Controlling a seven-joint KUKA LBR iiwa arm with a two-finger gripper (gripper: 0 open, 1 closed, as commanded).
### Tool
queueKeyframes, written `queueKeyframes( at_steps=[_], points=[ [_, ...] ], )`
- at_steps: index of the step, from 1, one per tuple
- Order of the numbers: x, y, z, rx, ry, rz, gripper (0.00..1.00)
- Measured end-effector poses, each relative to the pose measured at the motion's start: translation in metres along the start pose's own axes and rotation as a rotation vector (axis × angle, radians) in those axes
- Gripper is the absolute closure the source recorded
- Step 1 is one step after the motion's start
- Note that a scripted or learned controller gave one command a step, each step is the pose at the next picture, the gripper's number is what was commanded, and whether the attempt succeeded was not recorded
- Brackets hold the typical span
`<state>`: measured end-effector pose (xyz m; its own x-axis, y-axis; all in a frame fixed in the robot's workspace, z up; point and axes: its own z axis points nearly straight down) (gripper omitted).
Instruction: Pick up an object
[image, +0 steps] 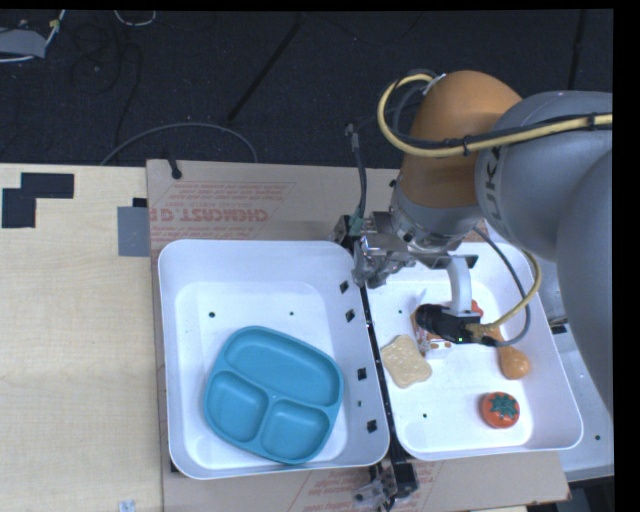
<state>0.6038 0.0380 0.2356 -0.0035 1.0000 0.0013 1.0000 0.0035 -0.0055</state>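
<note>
My gripper (372, 266) hangs over the upper left corner of the right bin (560, 425), close to the divider between the bins. A tan slice of toast (405, 362) lies flat below it, near the bin's left wall. A small orange object (515, 362) rests toward the right side. A red tomato-like toy with a green top (500, 409) sits at the lower right. A small red and white thing (474, 309) peeks out behind the wrist hardware, mostly hidden. Nothing shows in the gripper.
The left bin (190, 300) holds a blue divided plate (272, 394) in its lower middle. The grey arm (550, 190) with its orange band covers the upper right of the right bin. Cardboard lies under both bins.
</note>
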Motion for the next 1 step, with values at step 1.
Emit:
queueKeyframes(
  at_steps=[1],
  points=[
    [0.0485, -0.0110, -0.0038, 0.000, 0.000, -0.001, 1.00]
  ],
)
